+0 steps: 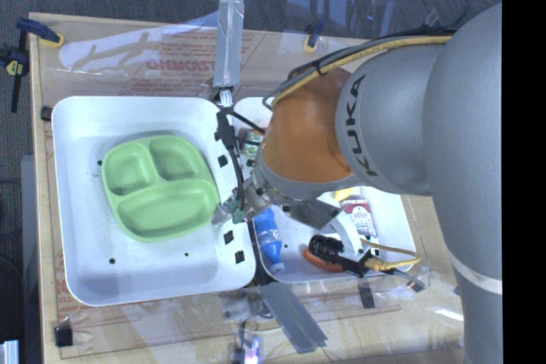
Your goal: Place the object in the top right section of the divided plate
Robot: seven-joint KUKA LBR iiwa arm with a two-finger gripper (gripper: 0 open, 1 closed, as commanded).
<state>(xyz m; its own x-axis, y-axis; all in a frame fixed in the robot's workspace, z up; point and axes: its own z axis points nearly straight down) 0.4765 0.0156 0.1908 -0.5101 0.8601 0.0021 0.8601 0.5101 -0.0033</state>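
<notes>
Camera view looks down on the worktop [128, 55] with two white bins side by side. The jaws [241, 202] sit low over the divider between the bins, mostly hidden under the orange wrist band, so I cannot tell what state they are in or whether they carry anything. To their left lies the green divided plate [158, 186] in the left bin [77, 268], and all three of its sections look bare. Just below and right of the jaws lies a blue tube [267, 238] among clutter in the right bin [397, 222]. Judging by this, placement remains undone; a grasp is probably under way.
</notes>
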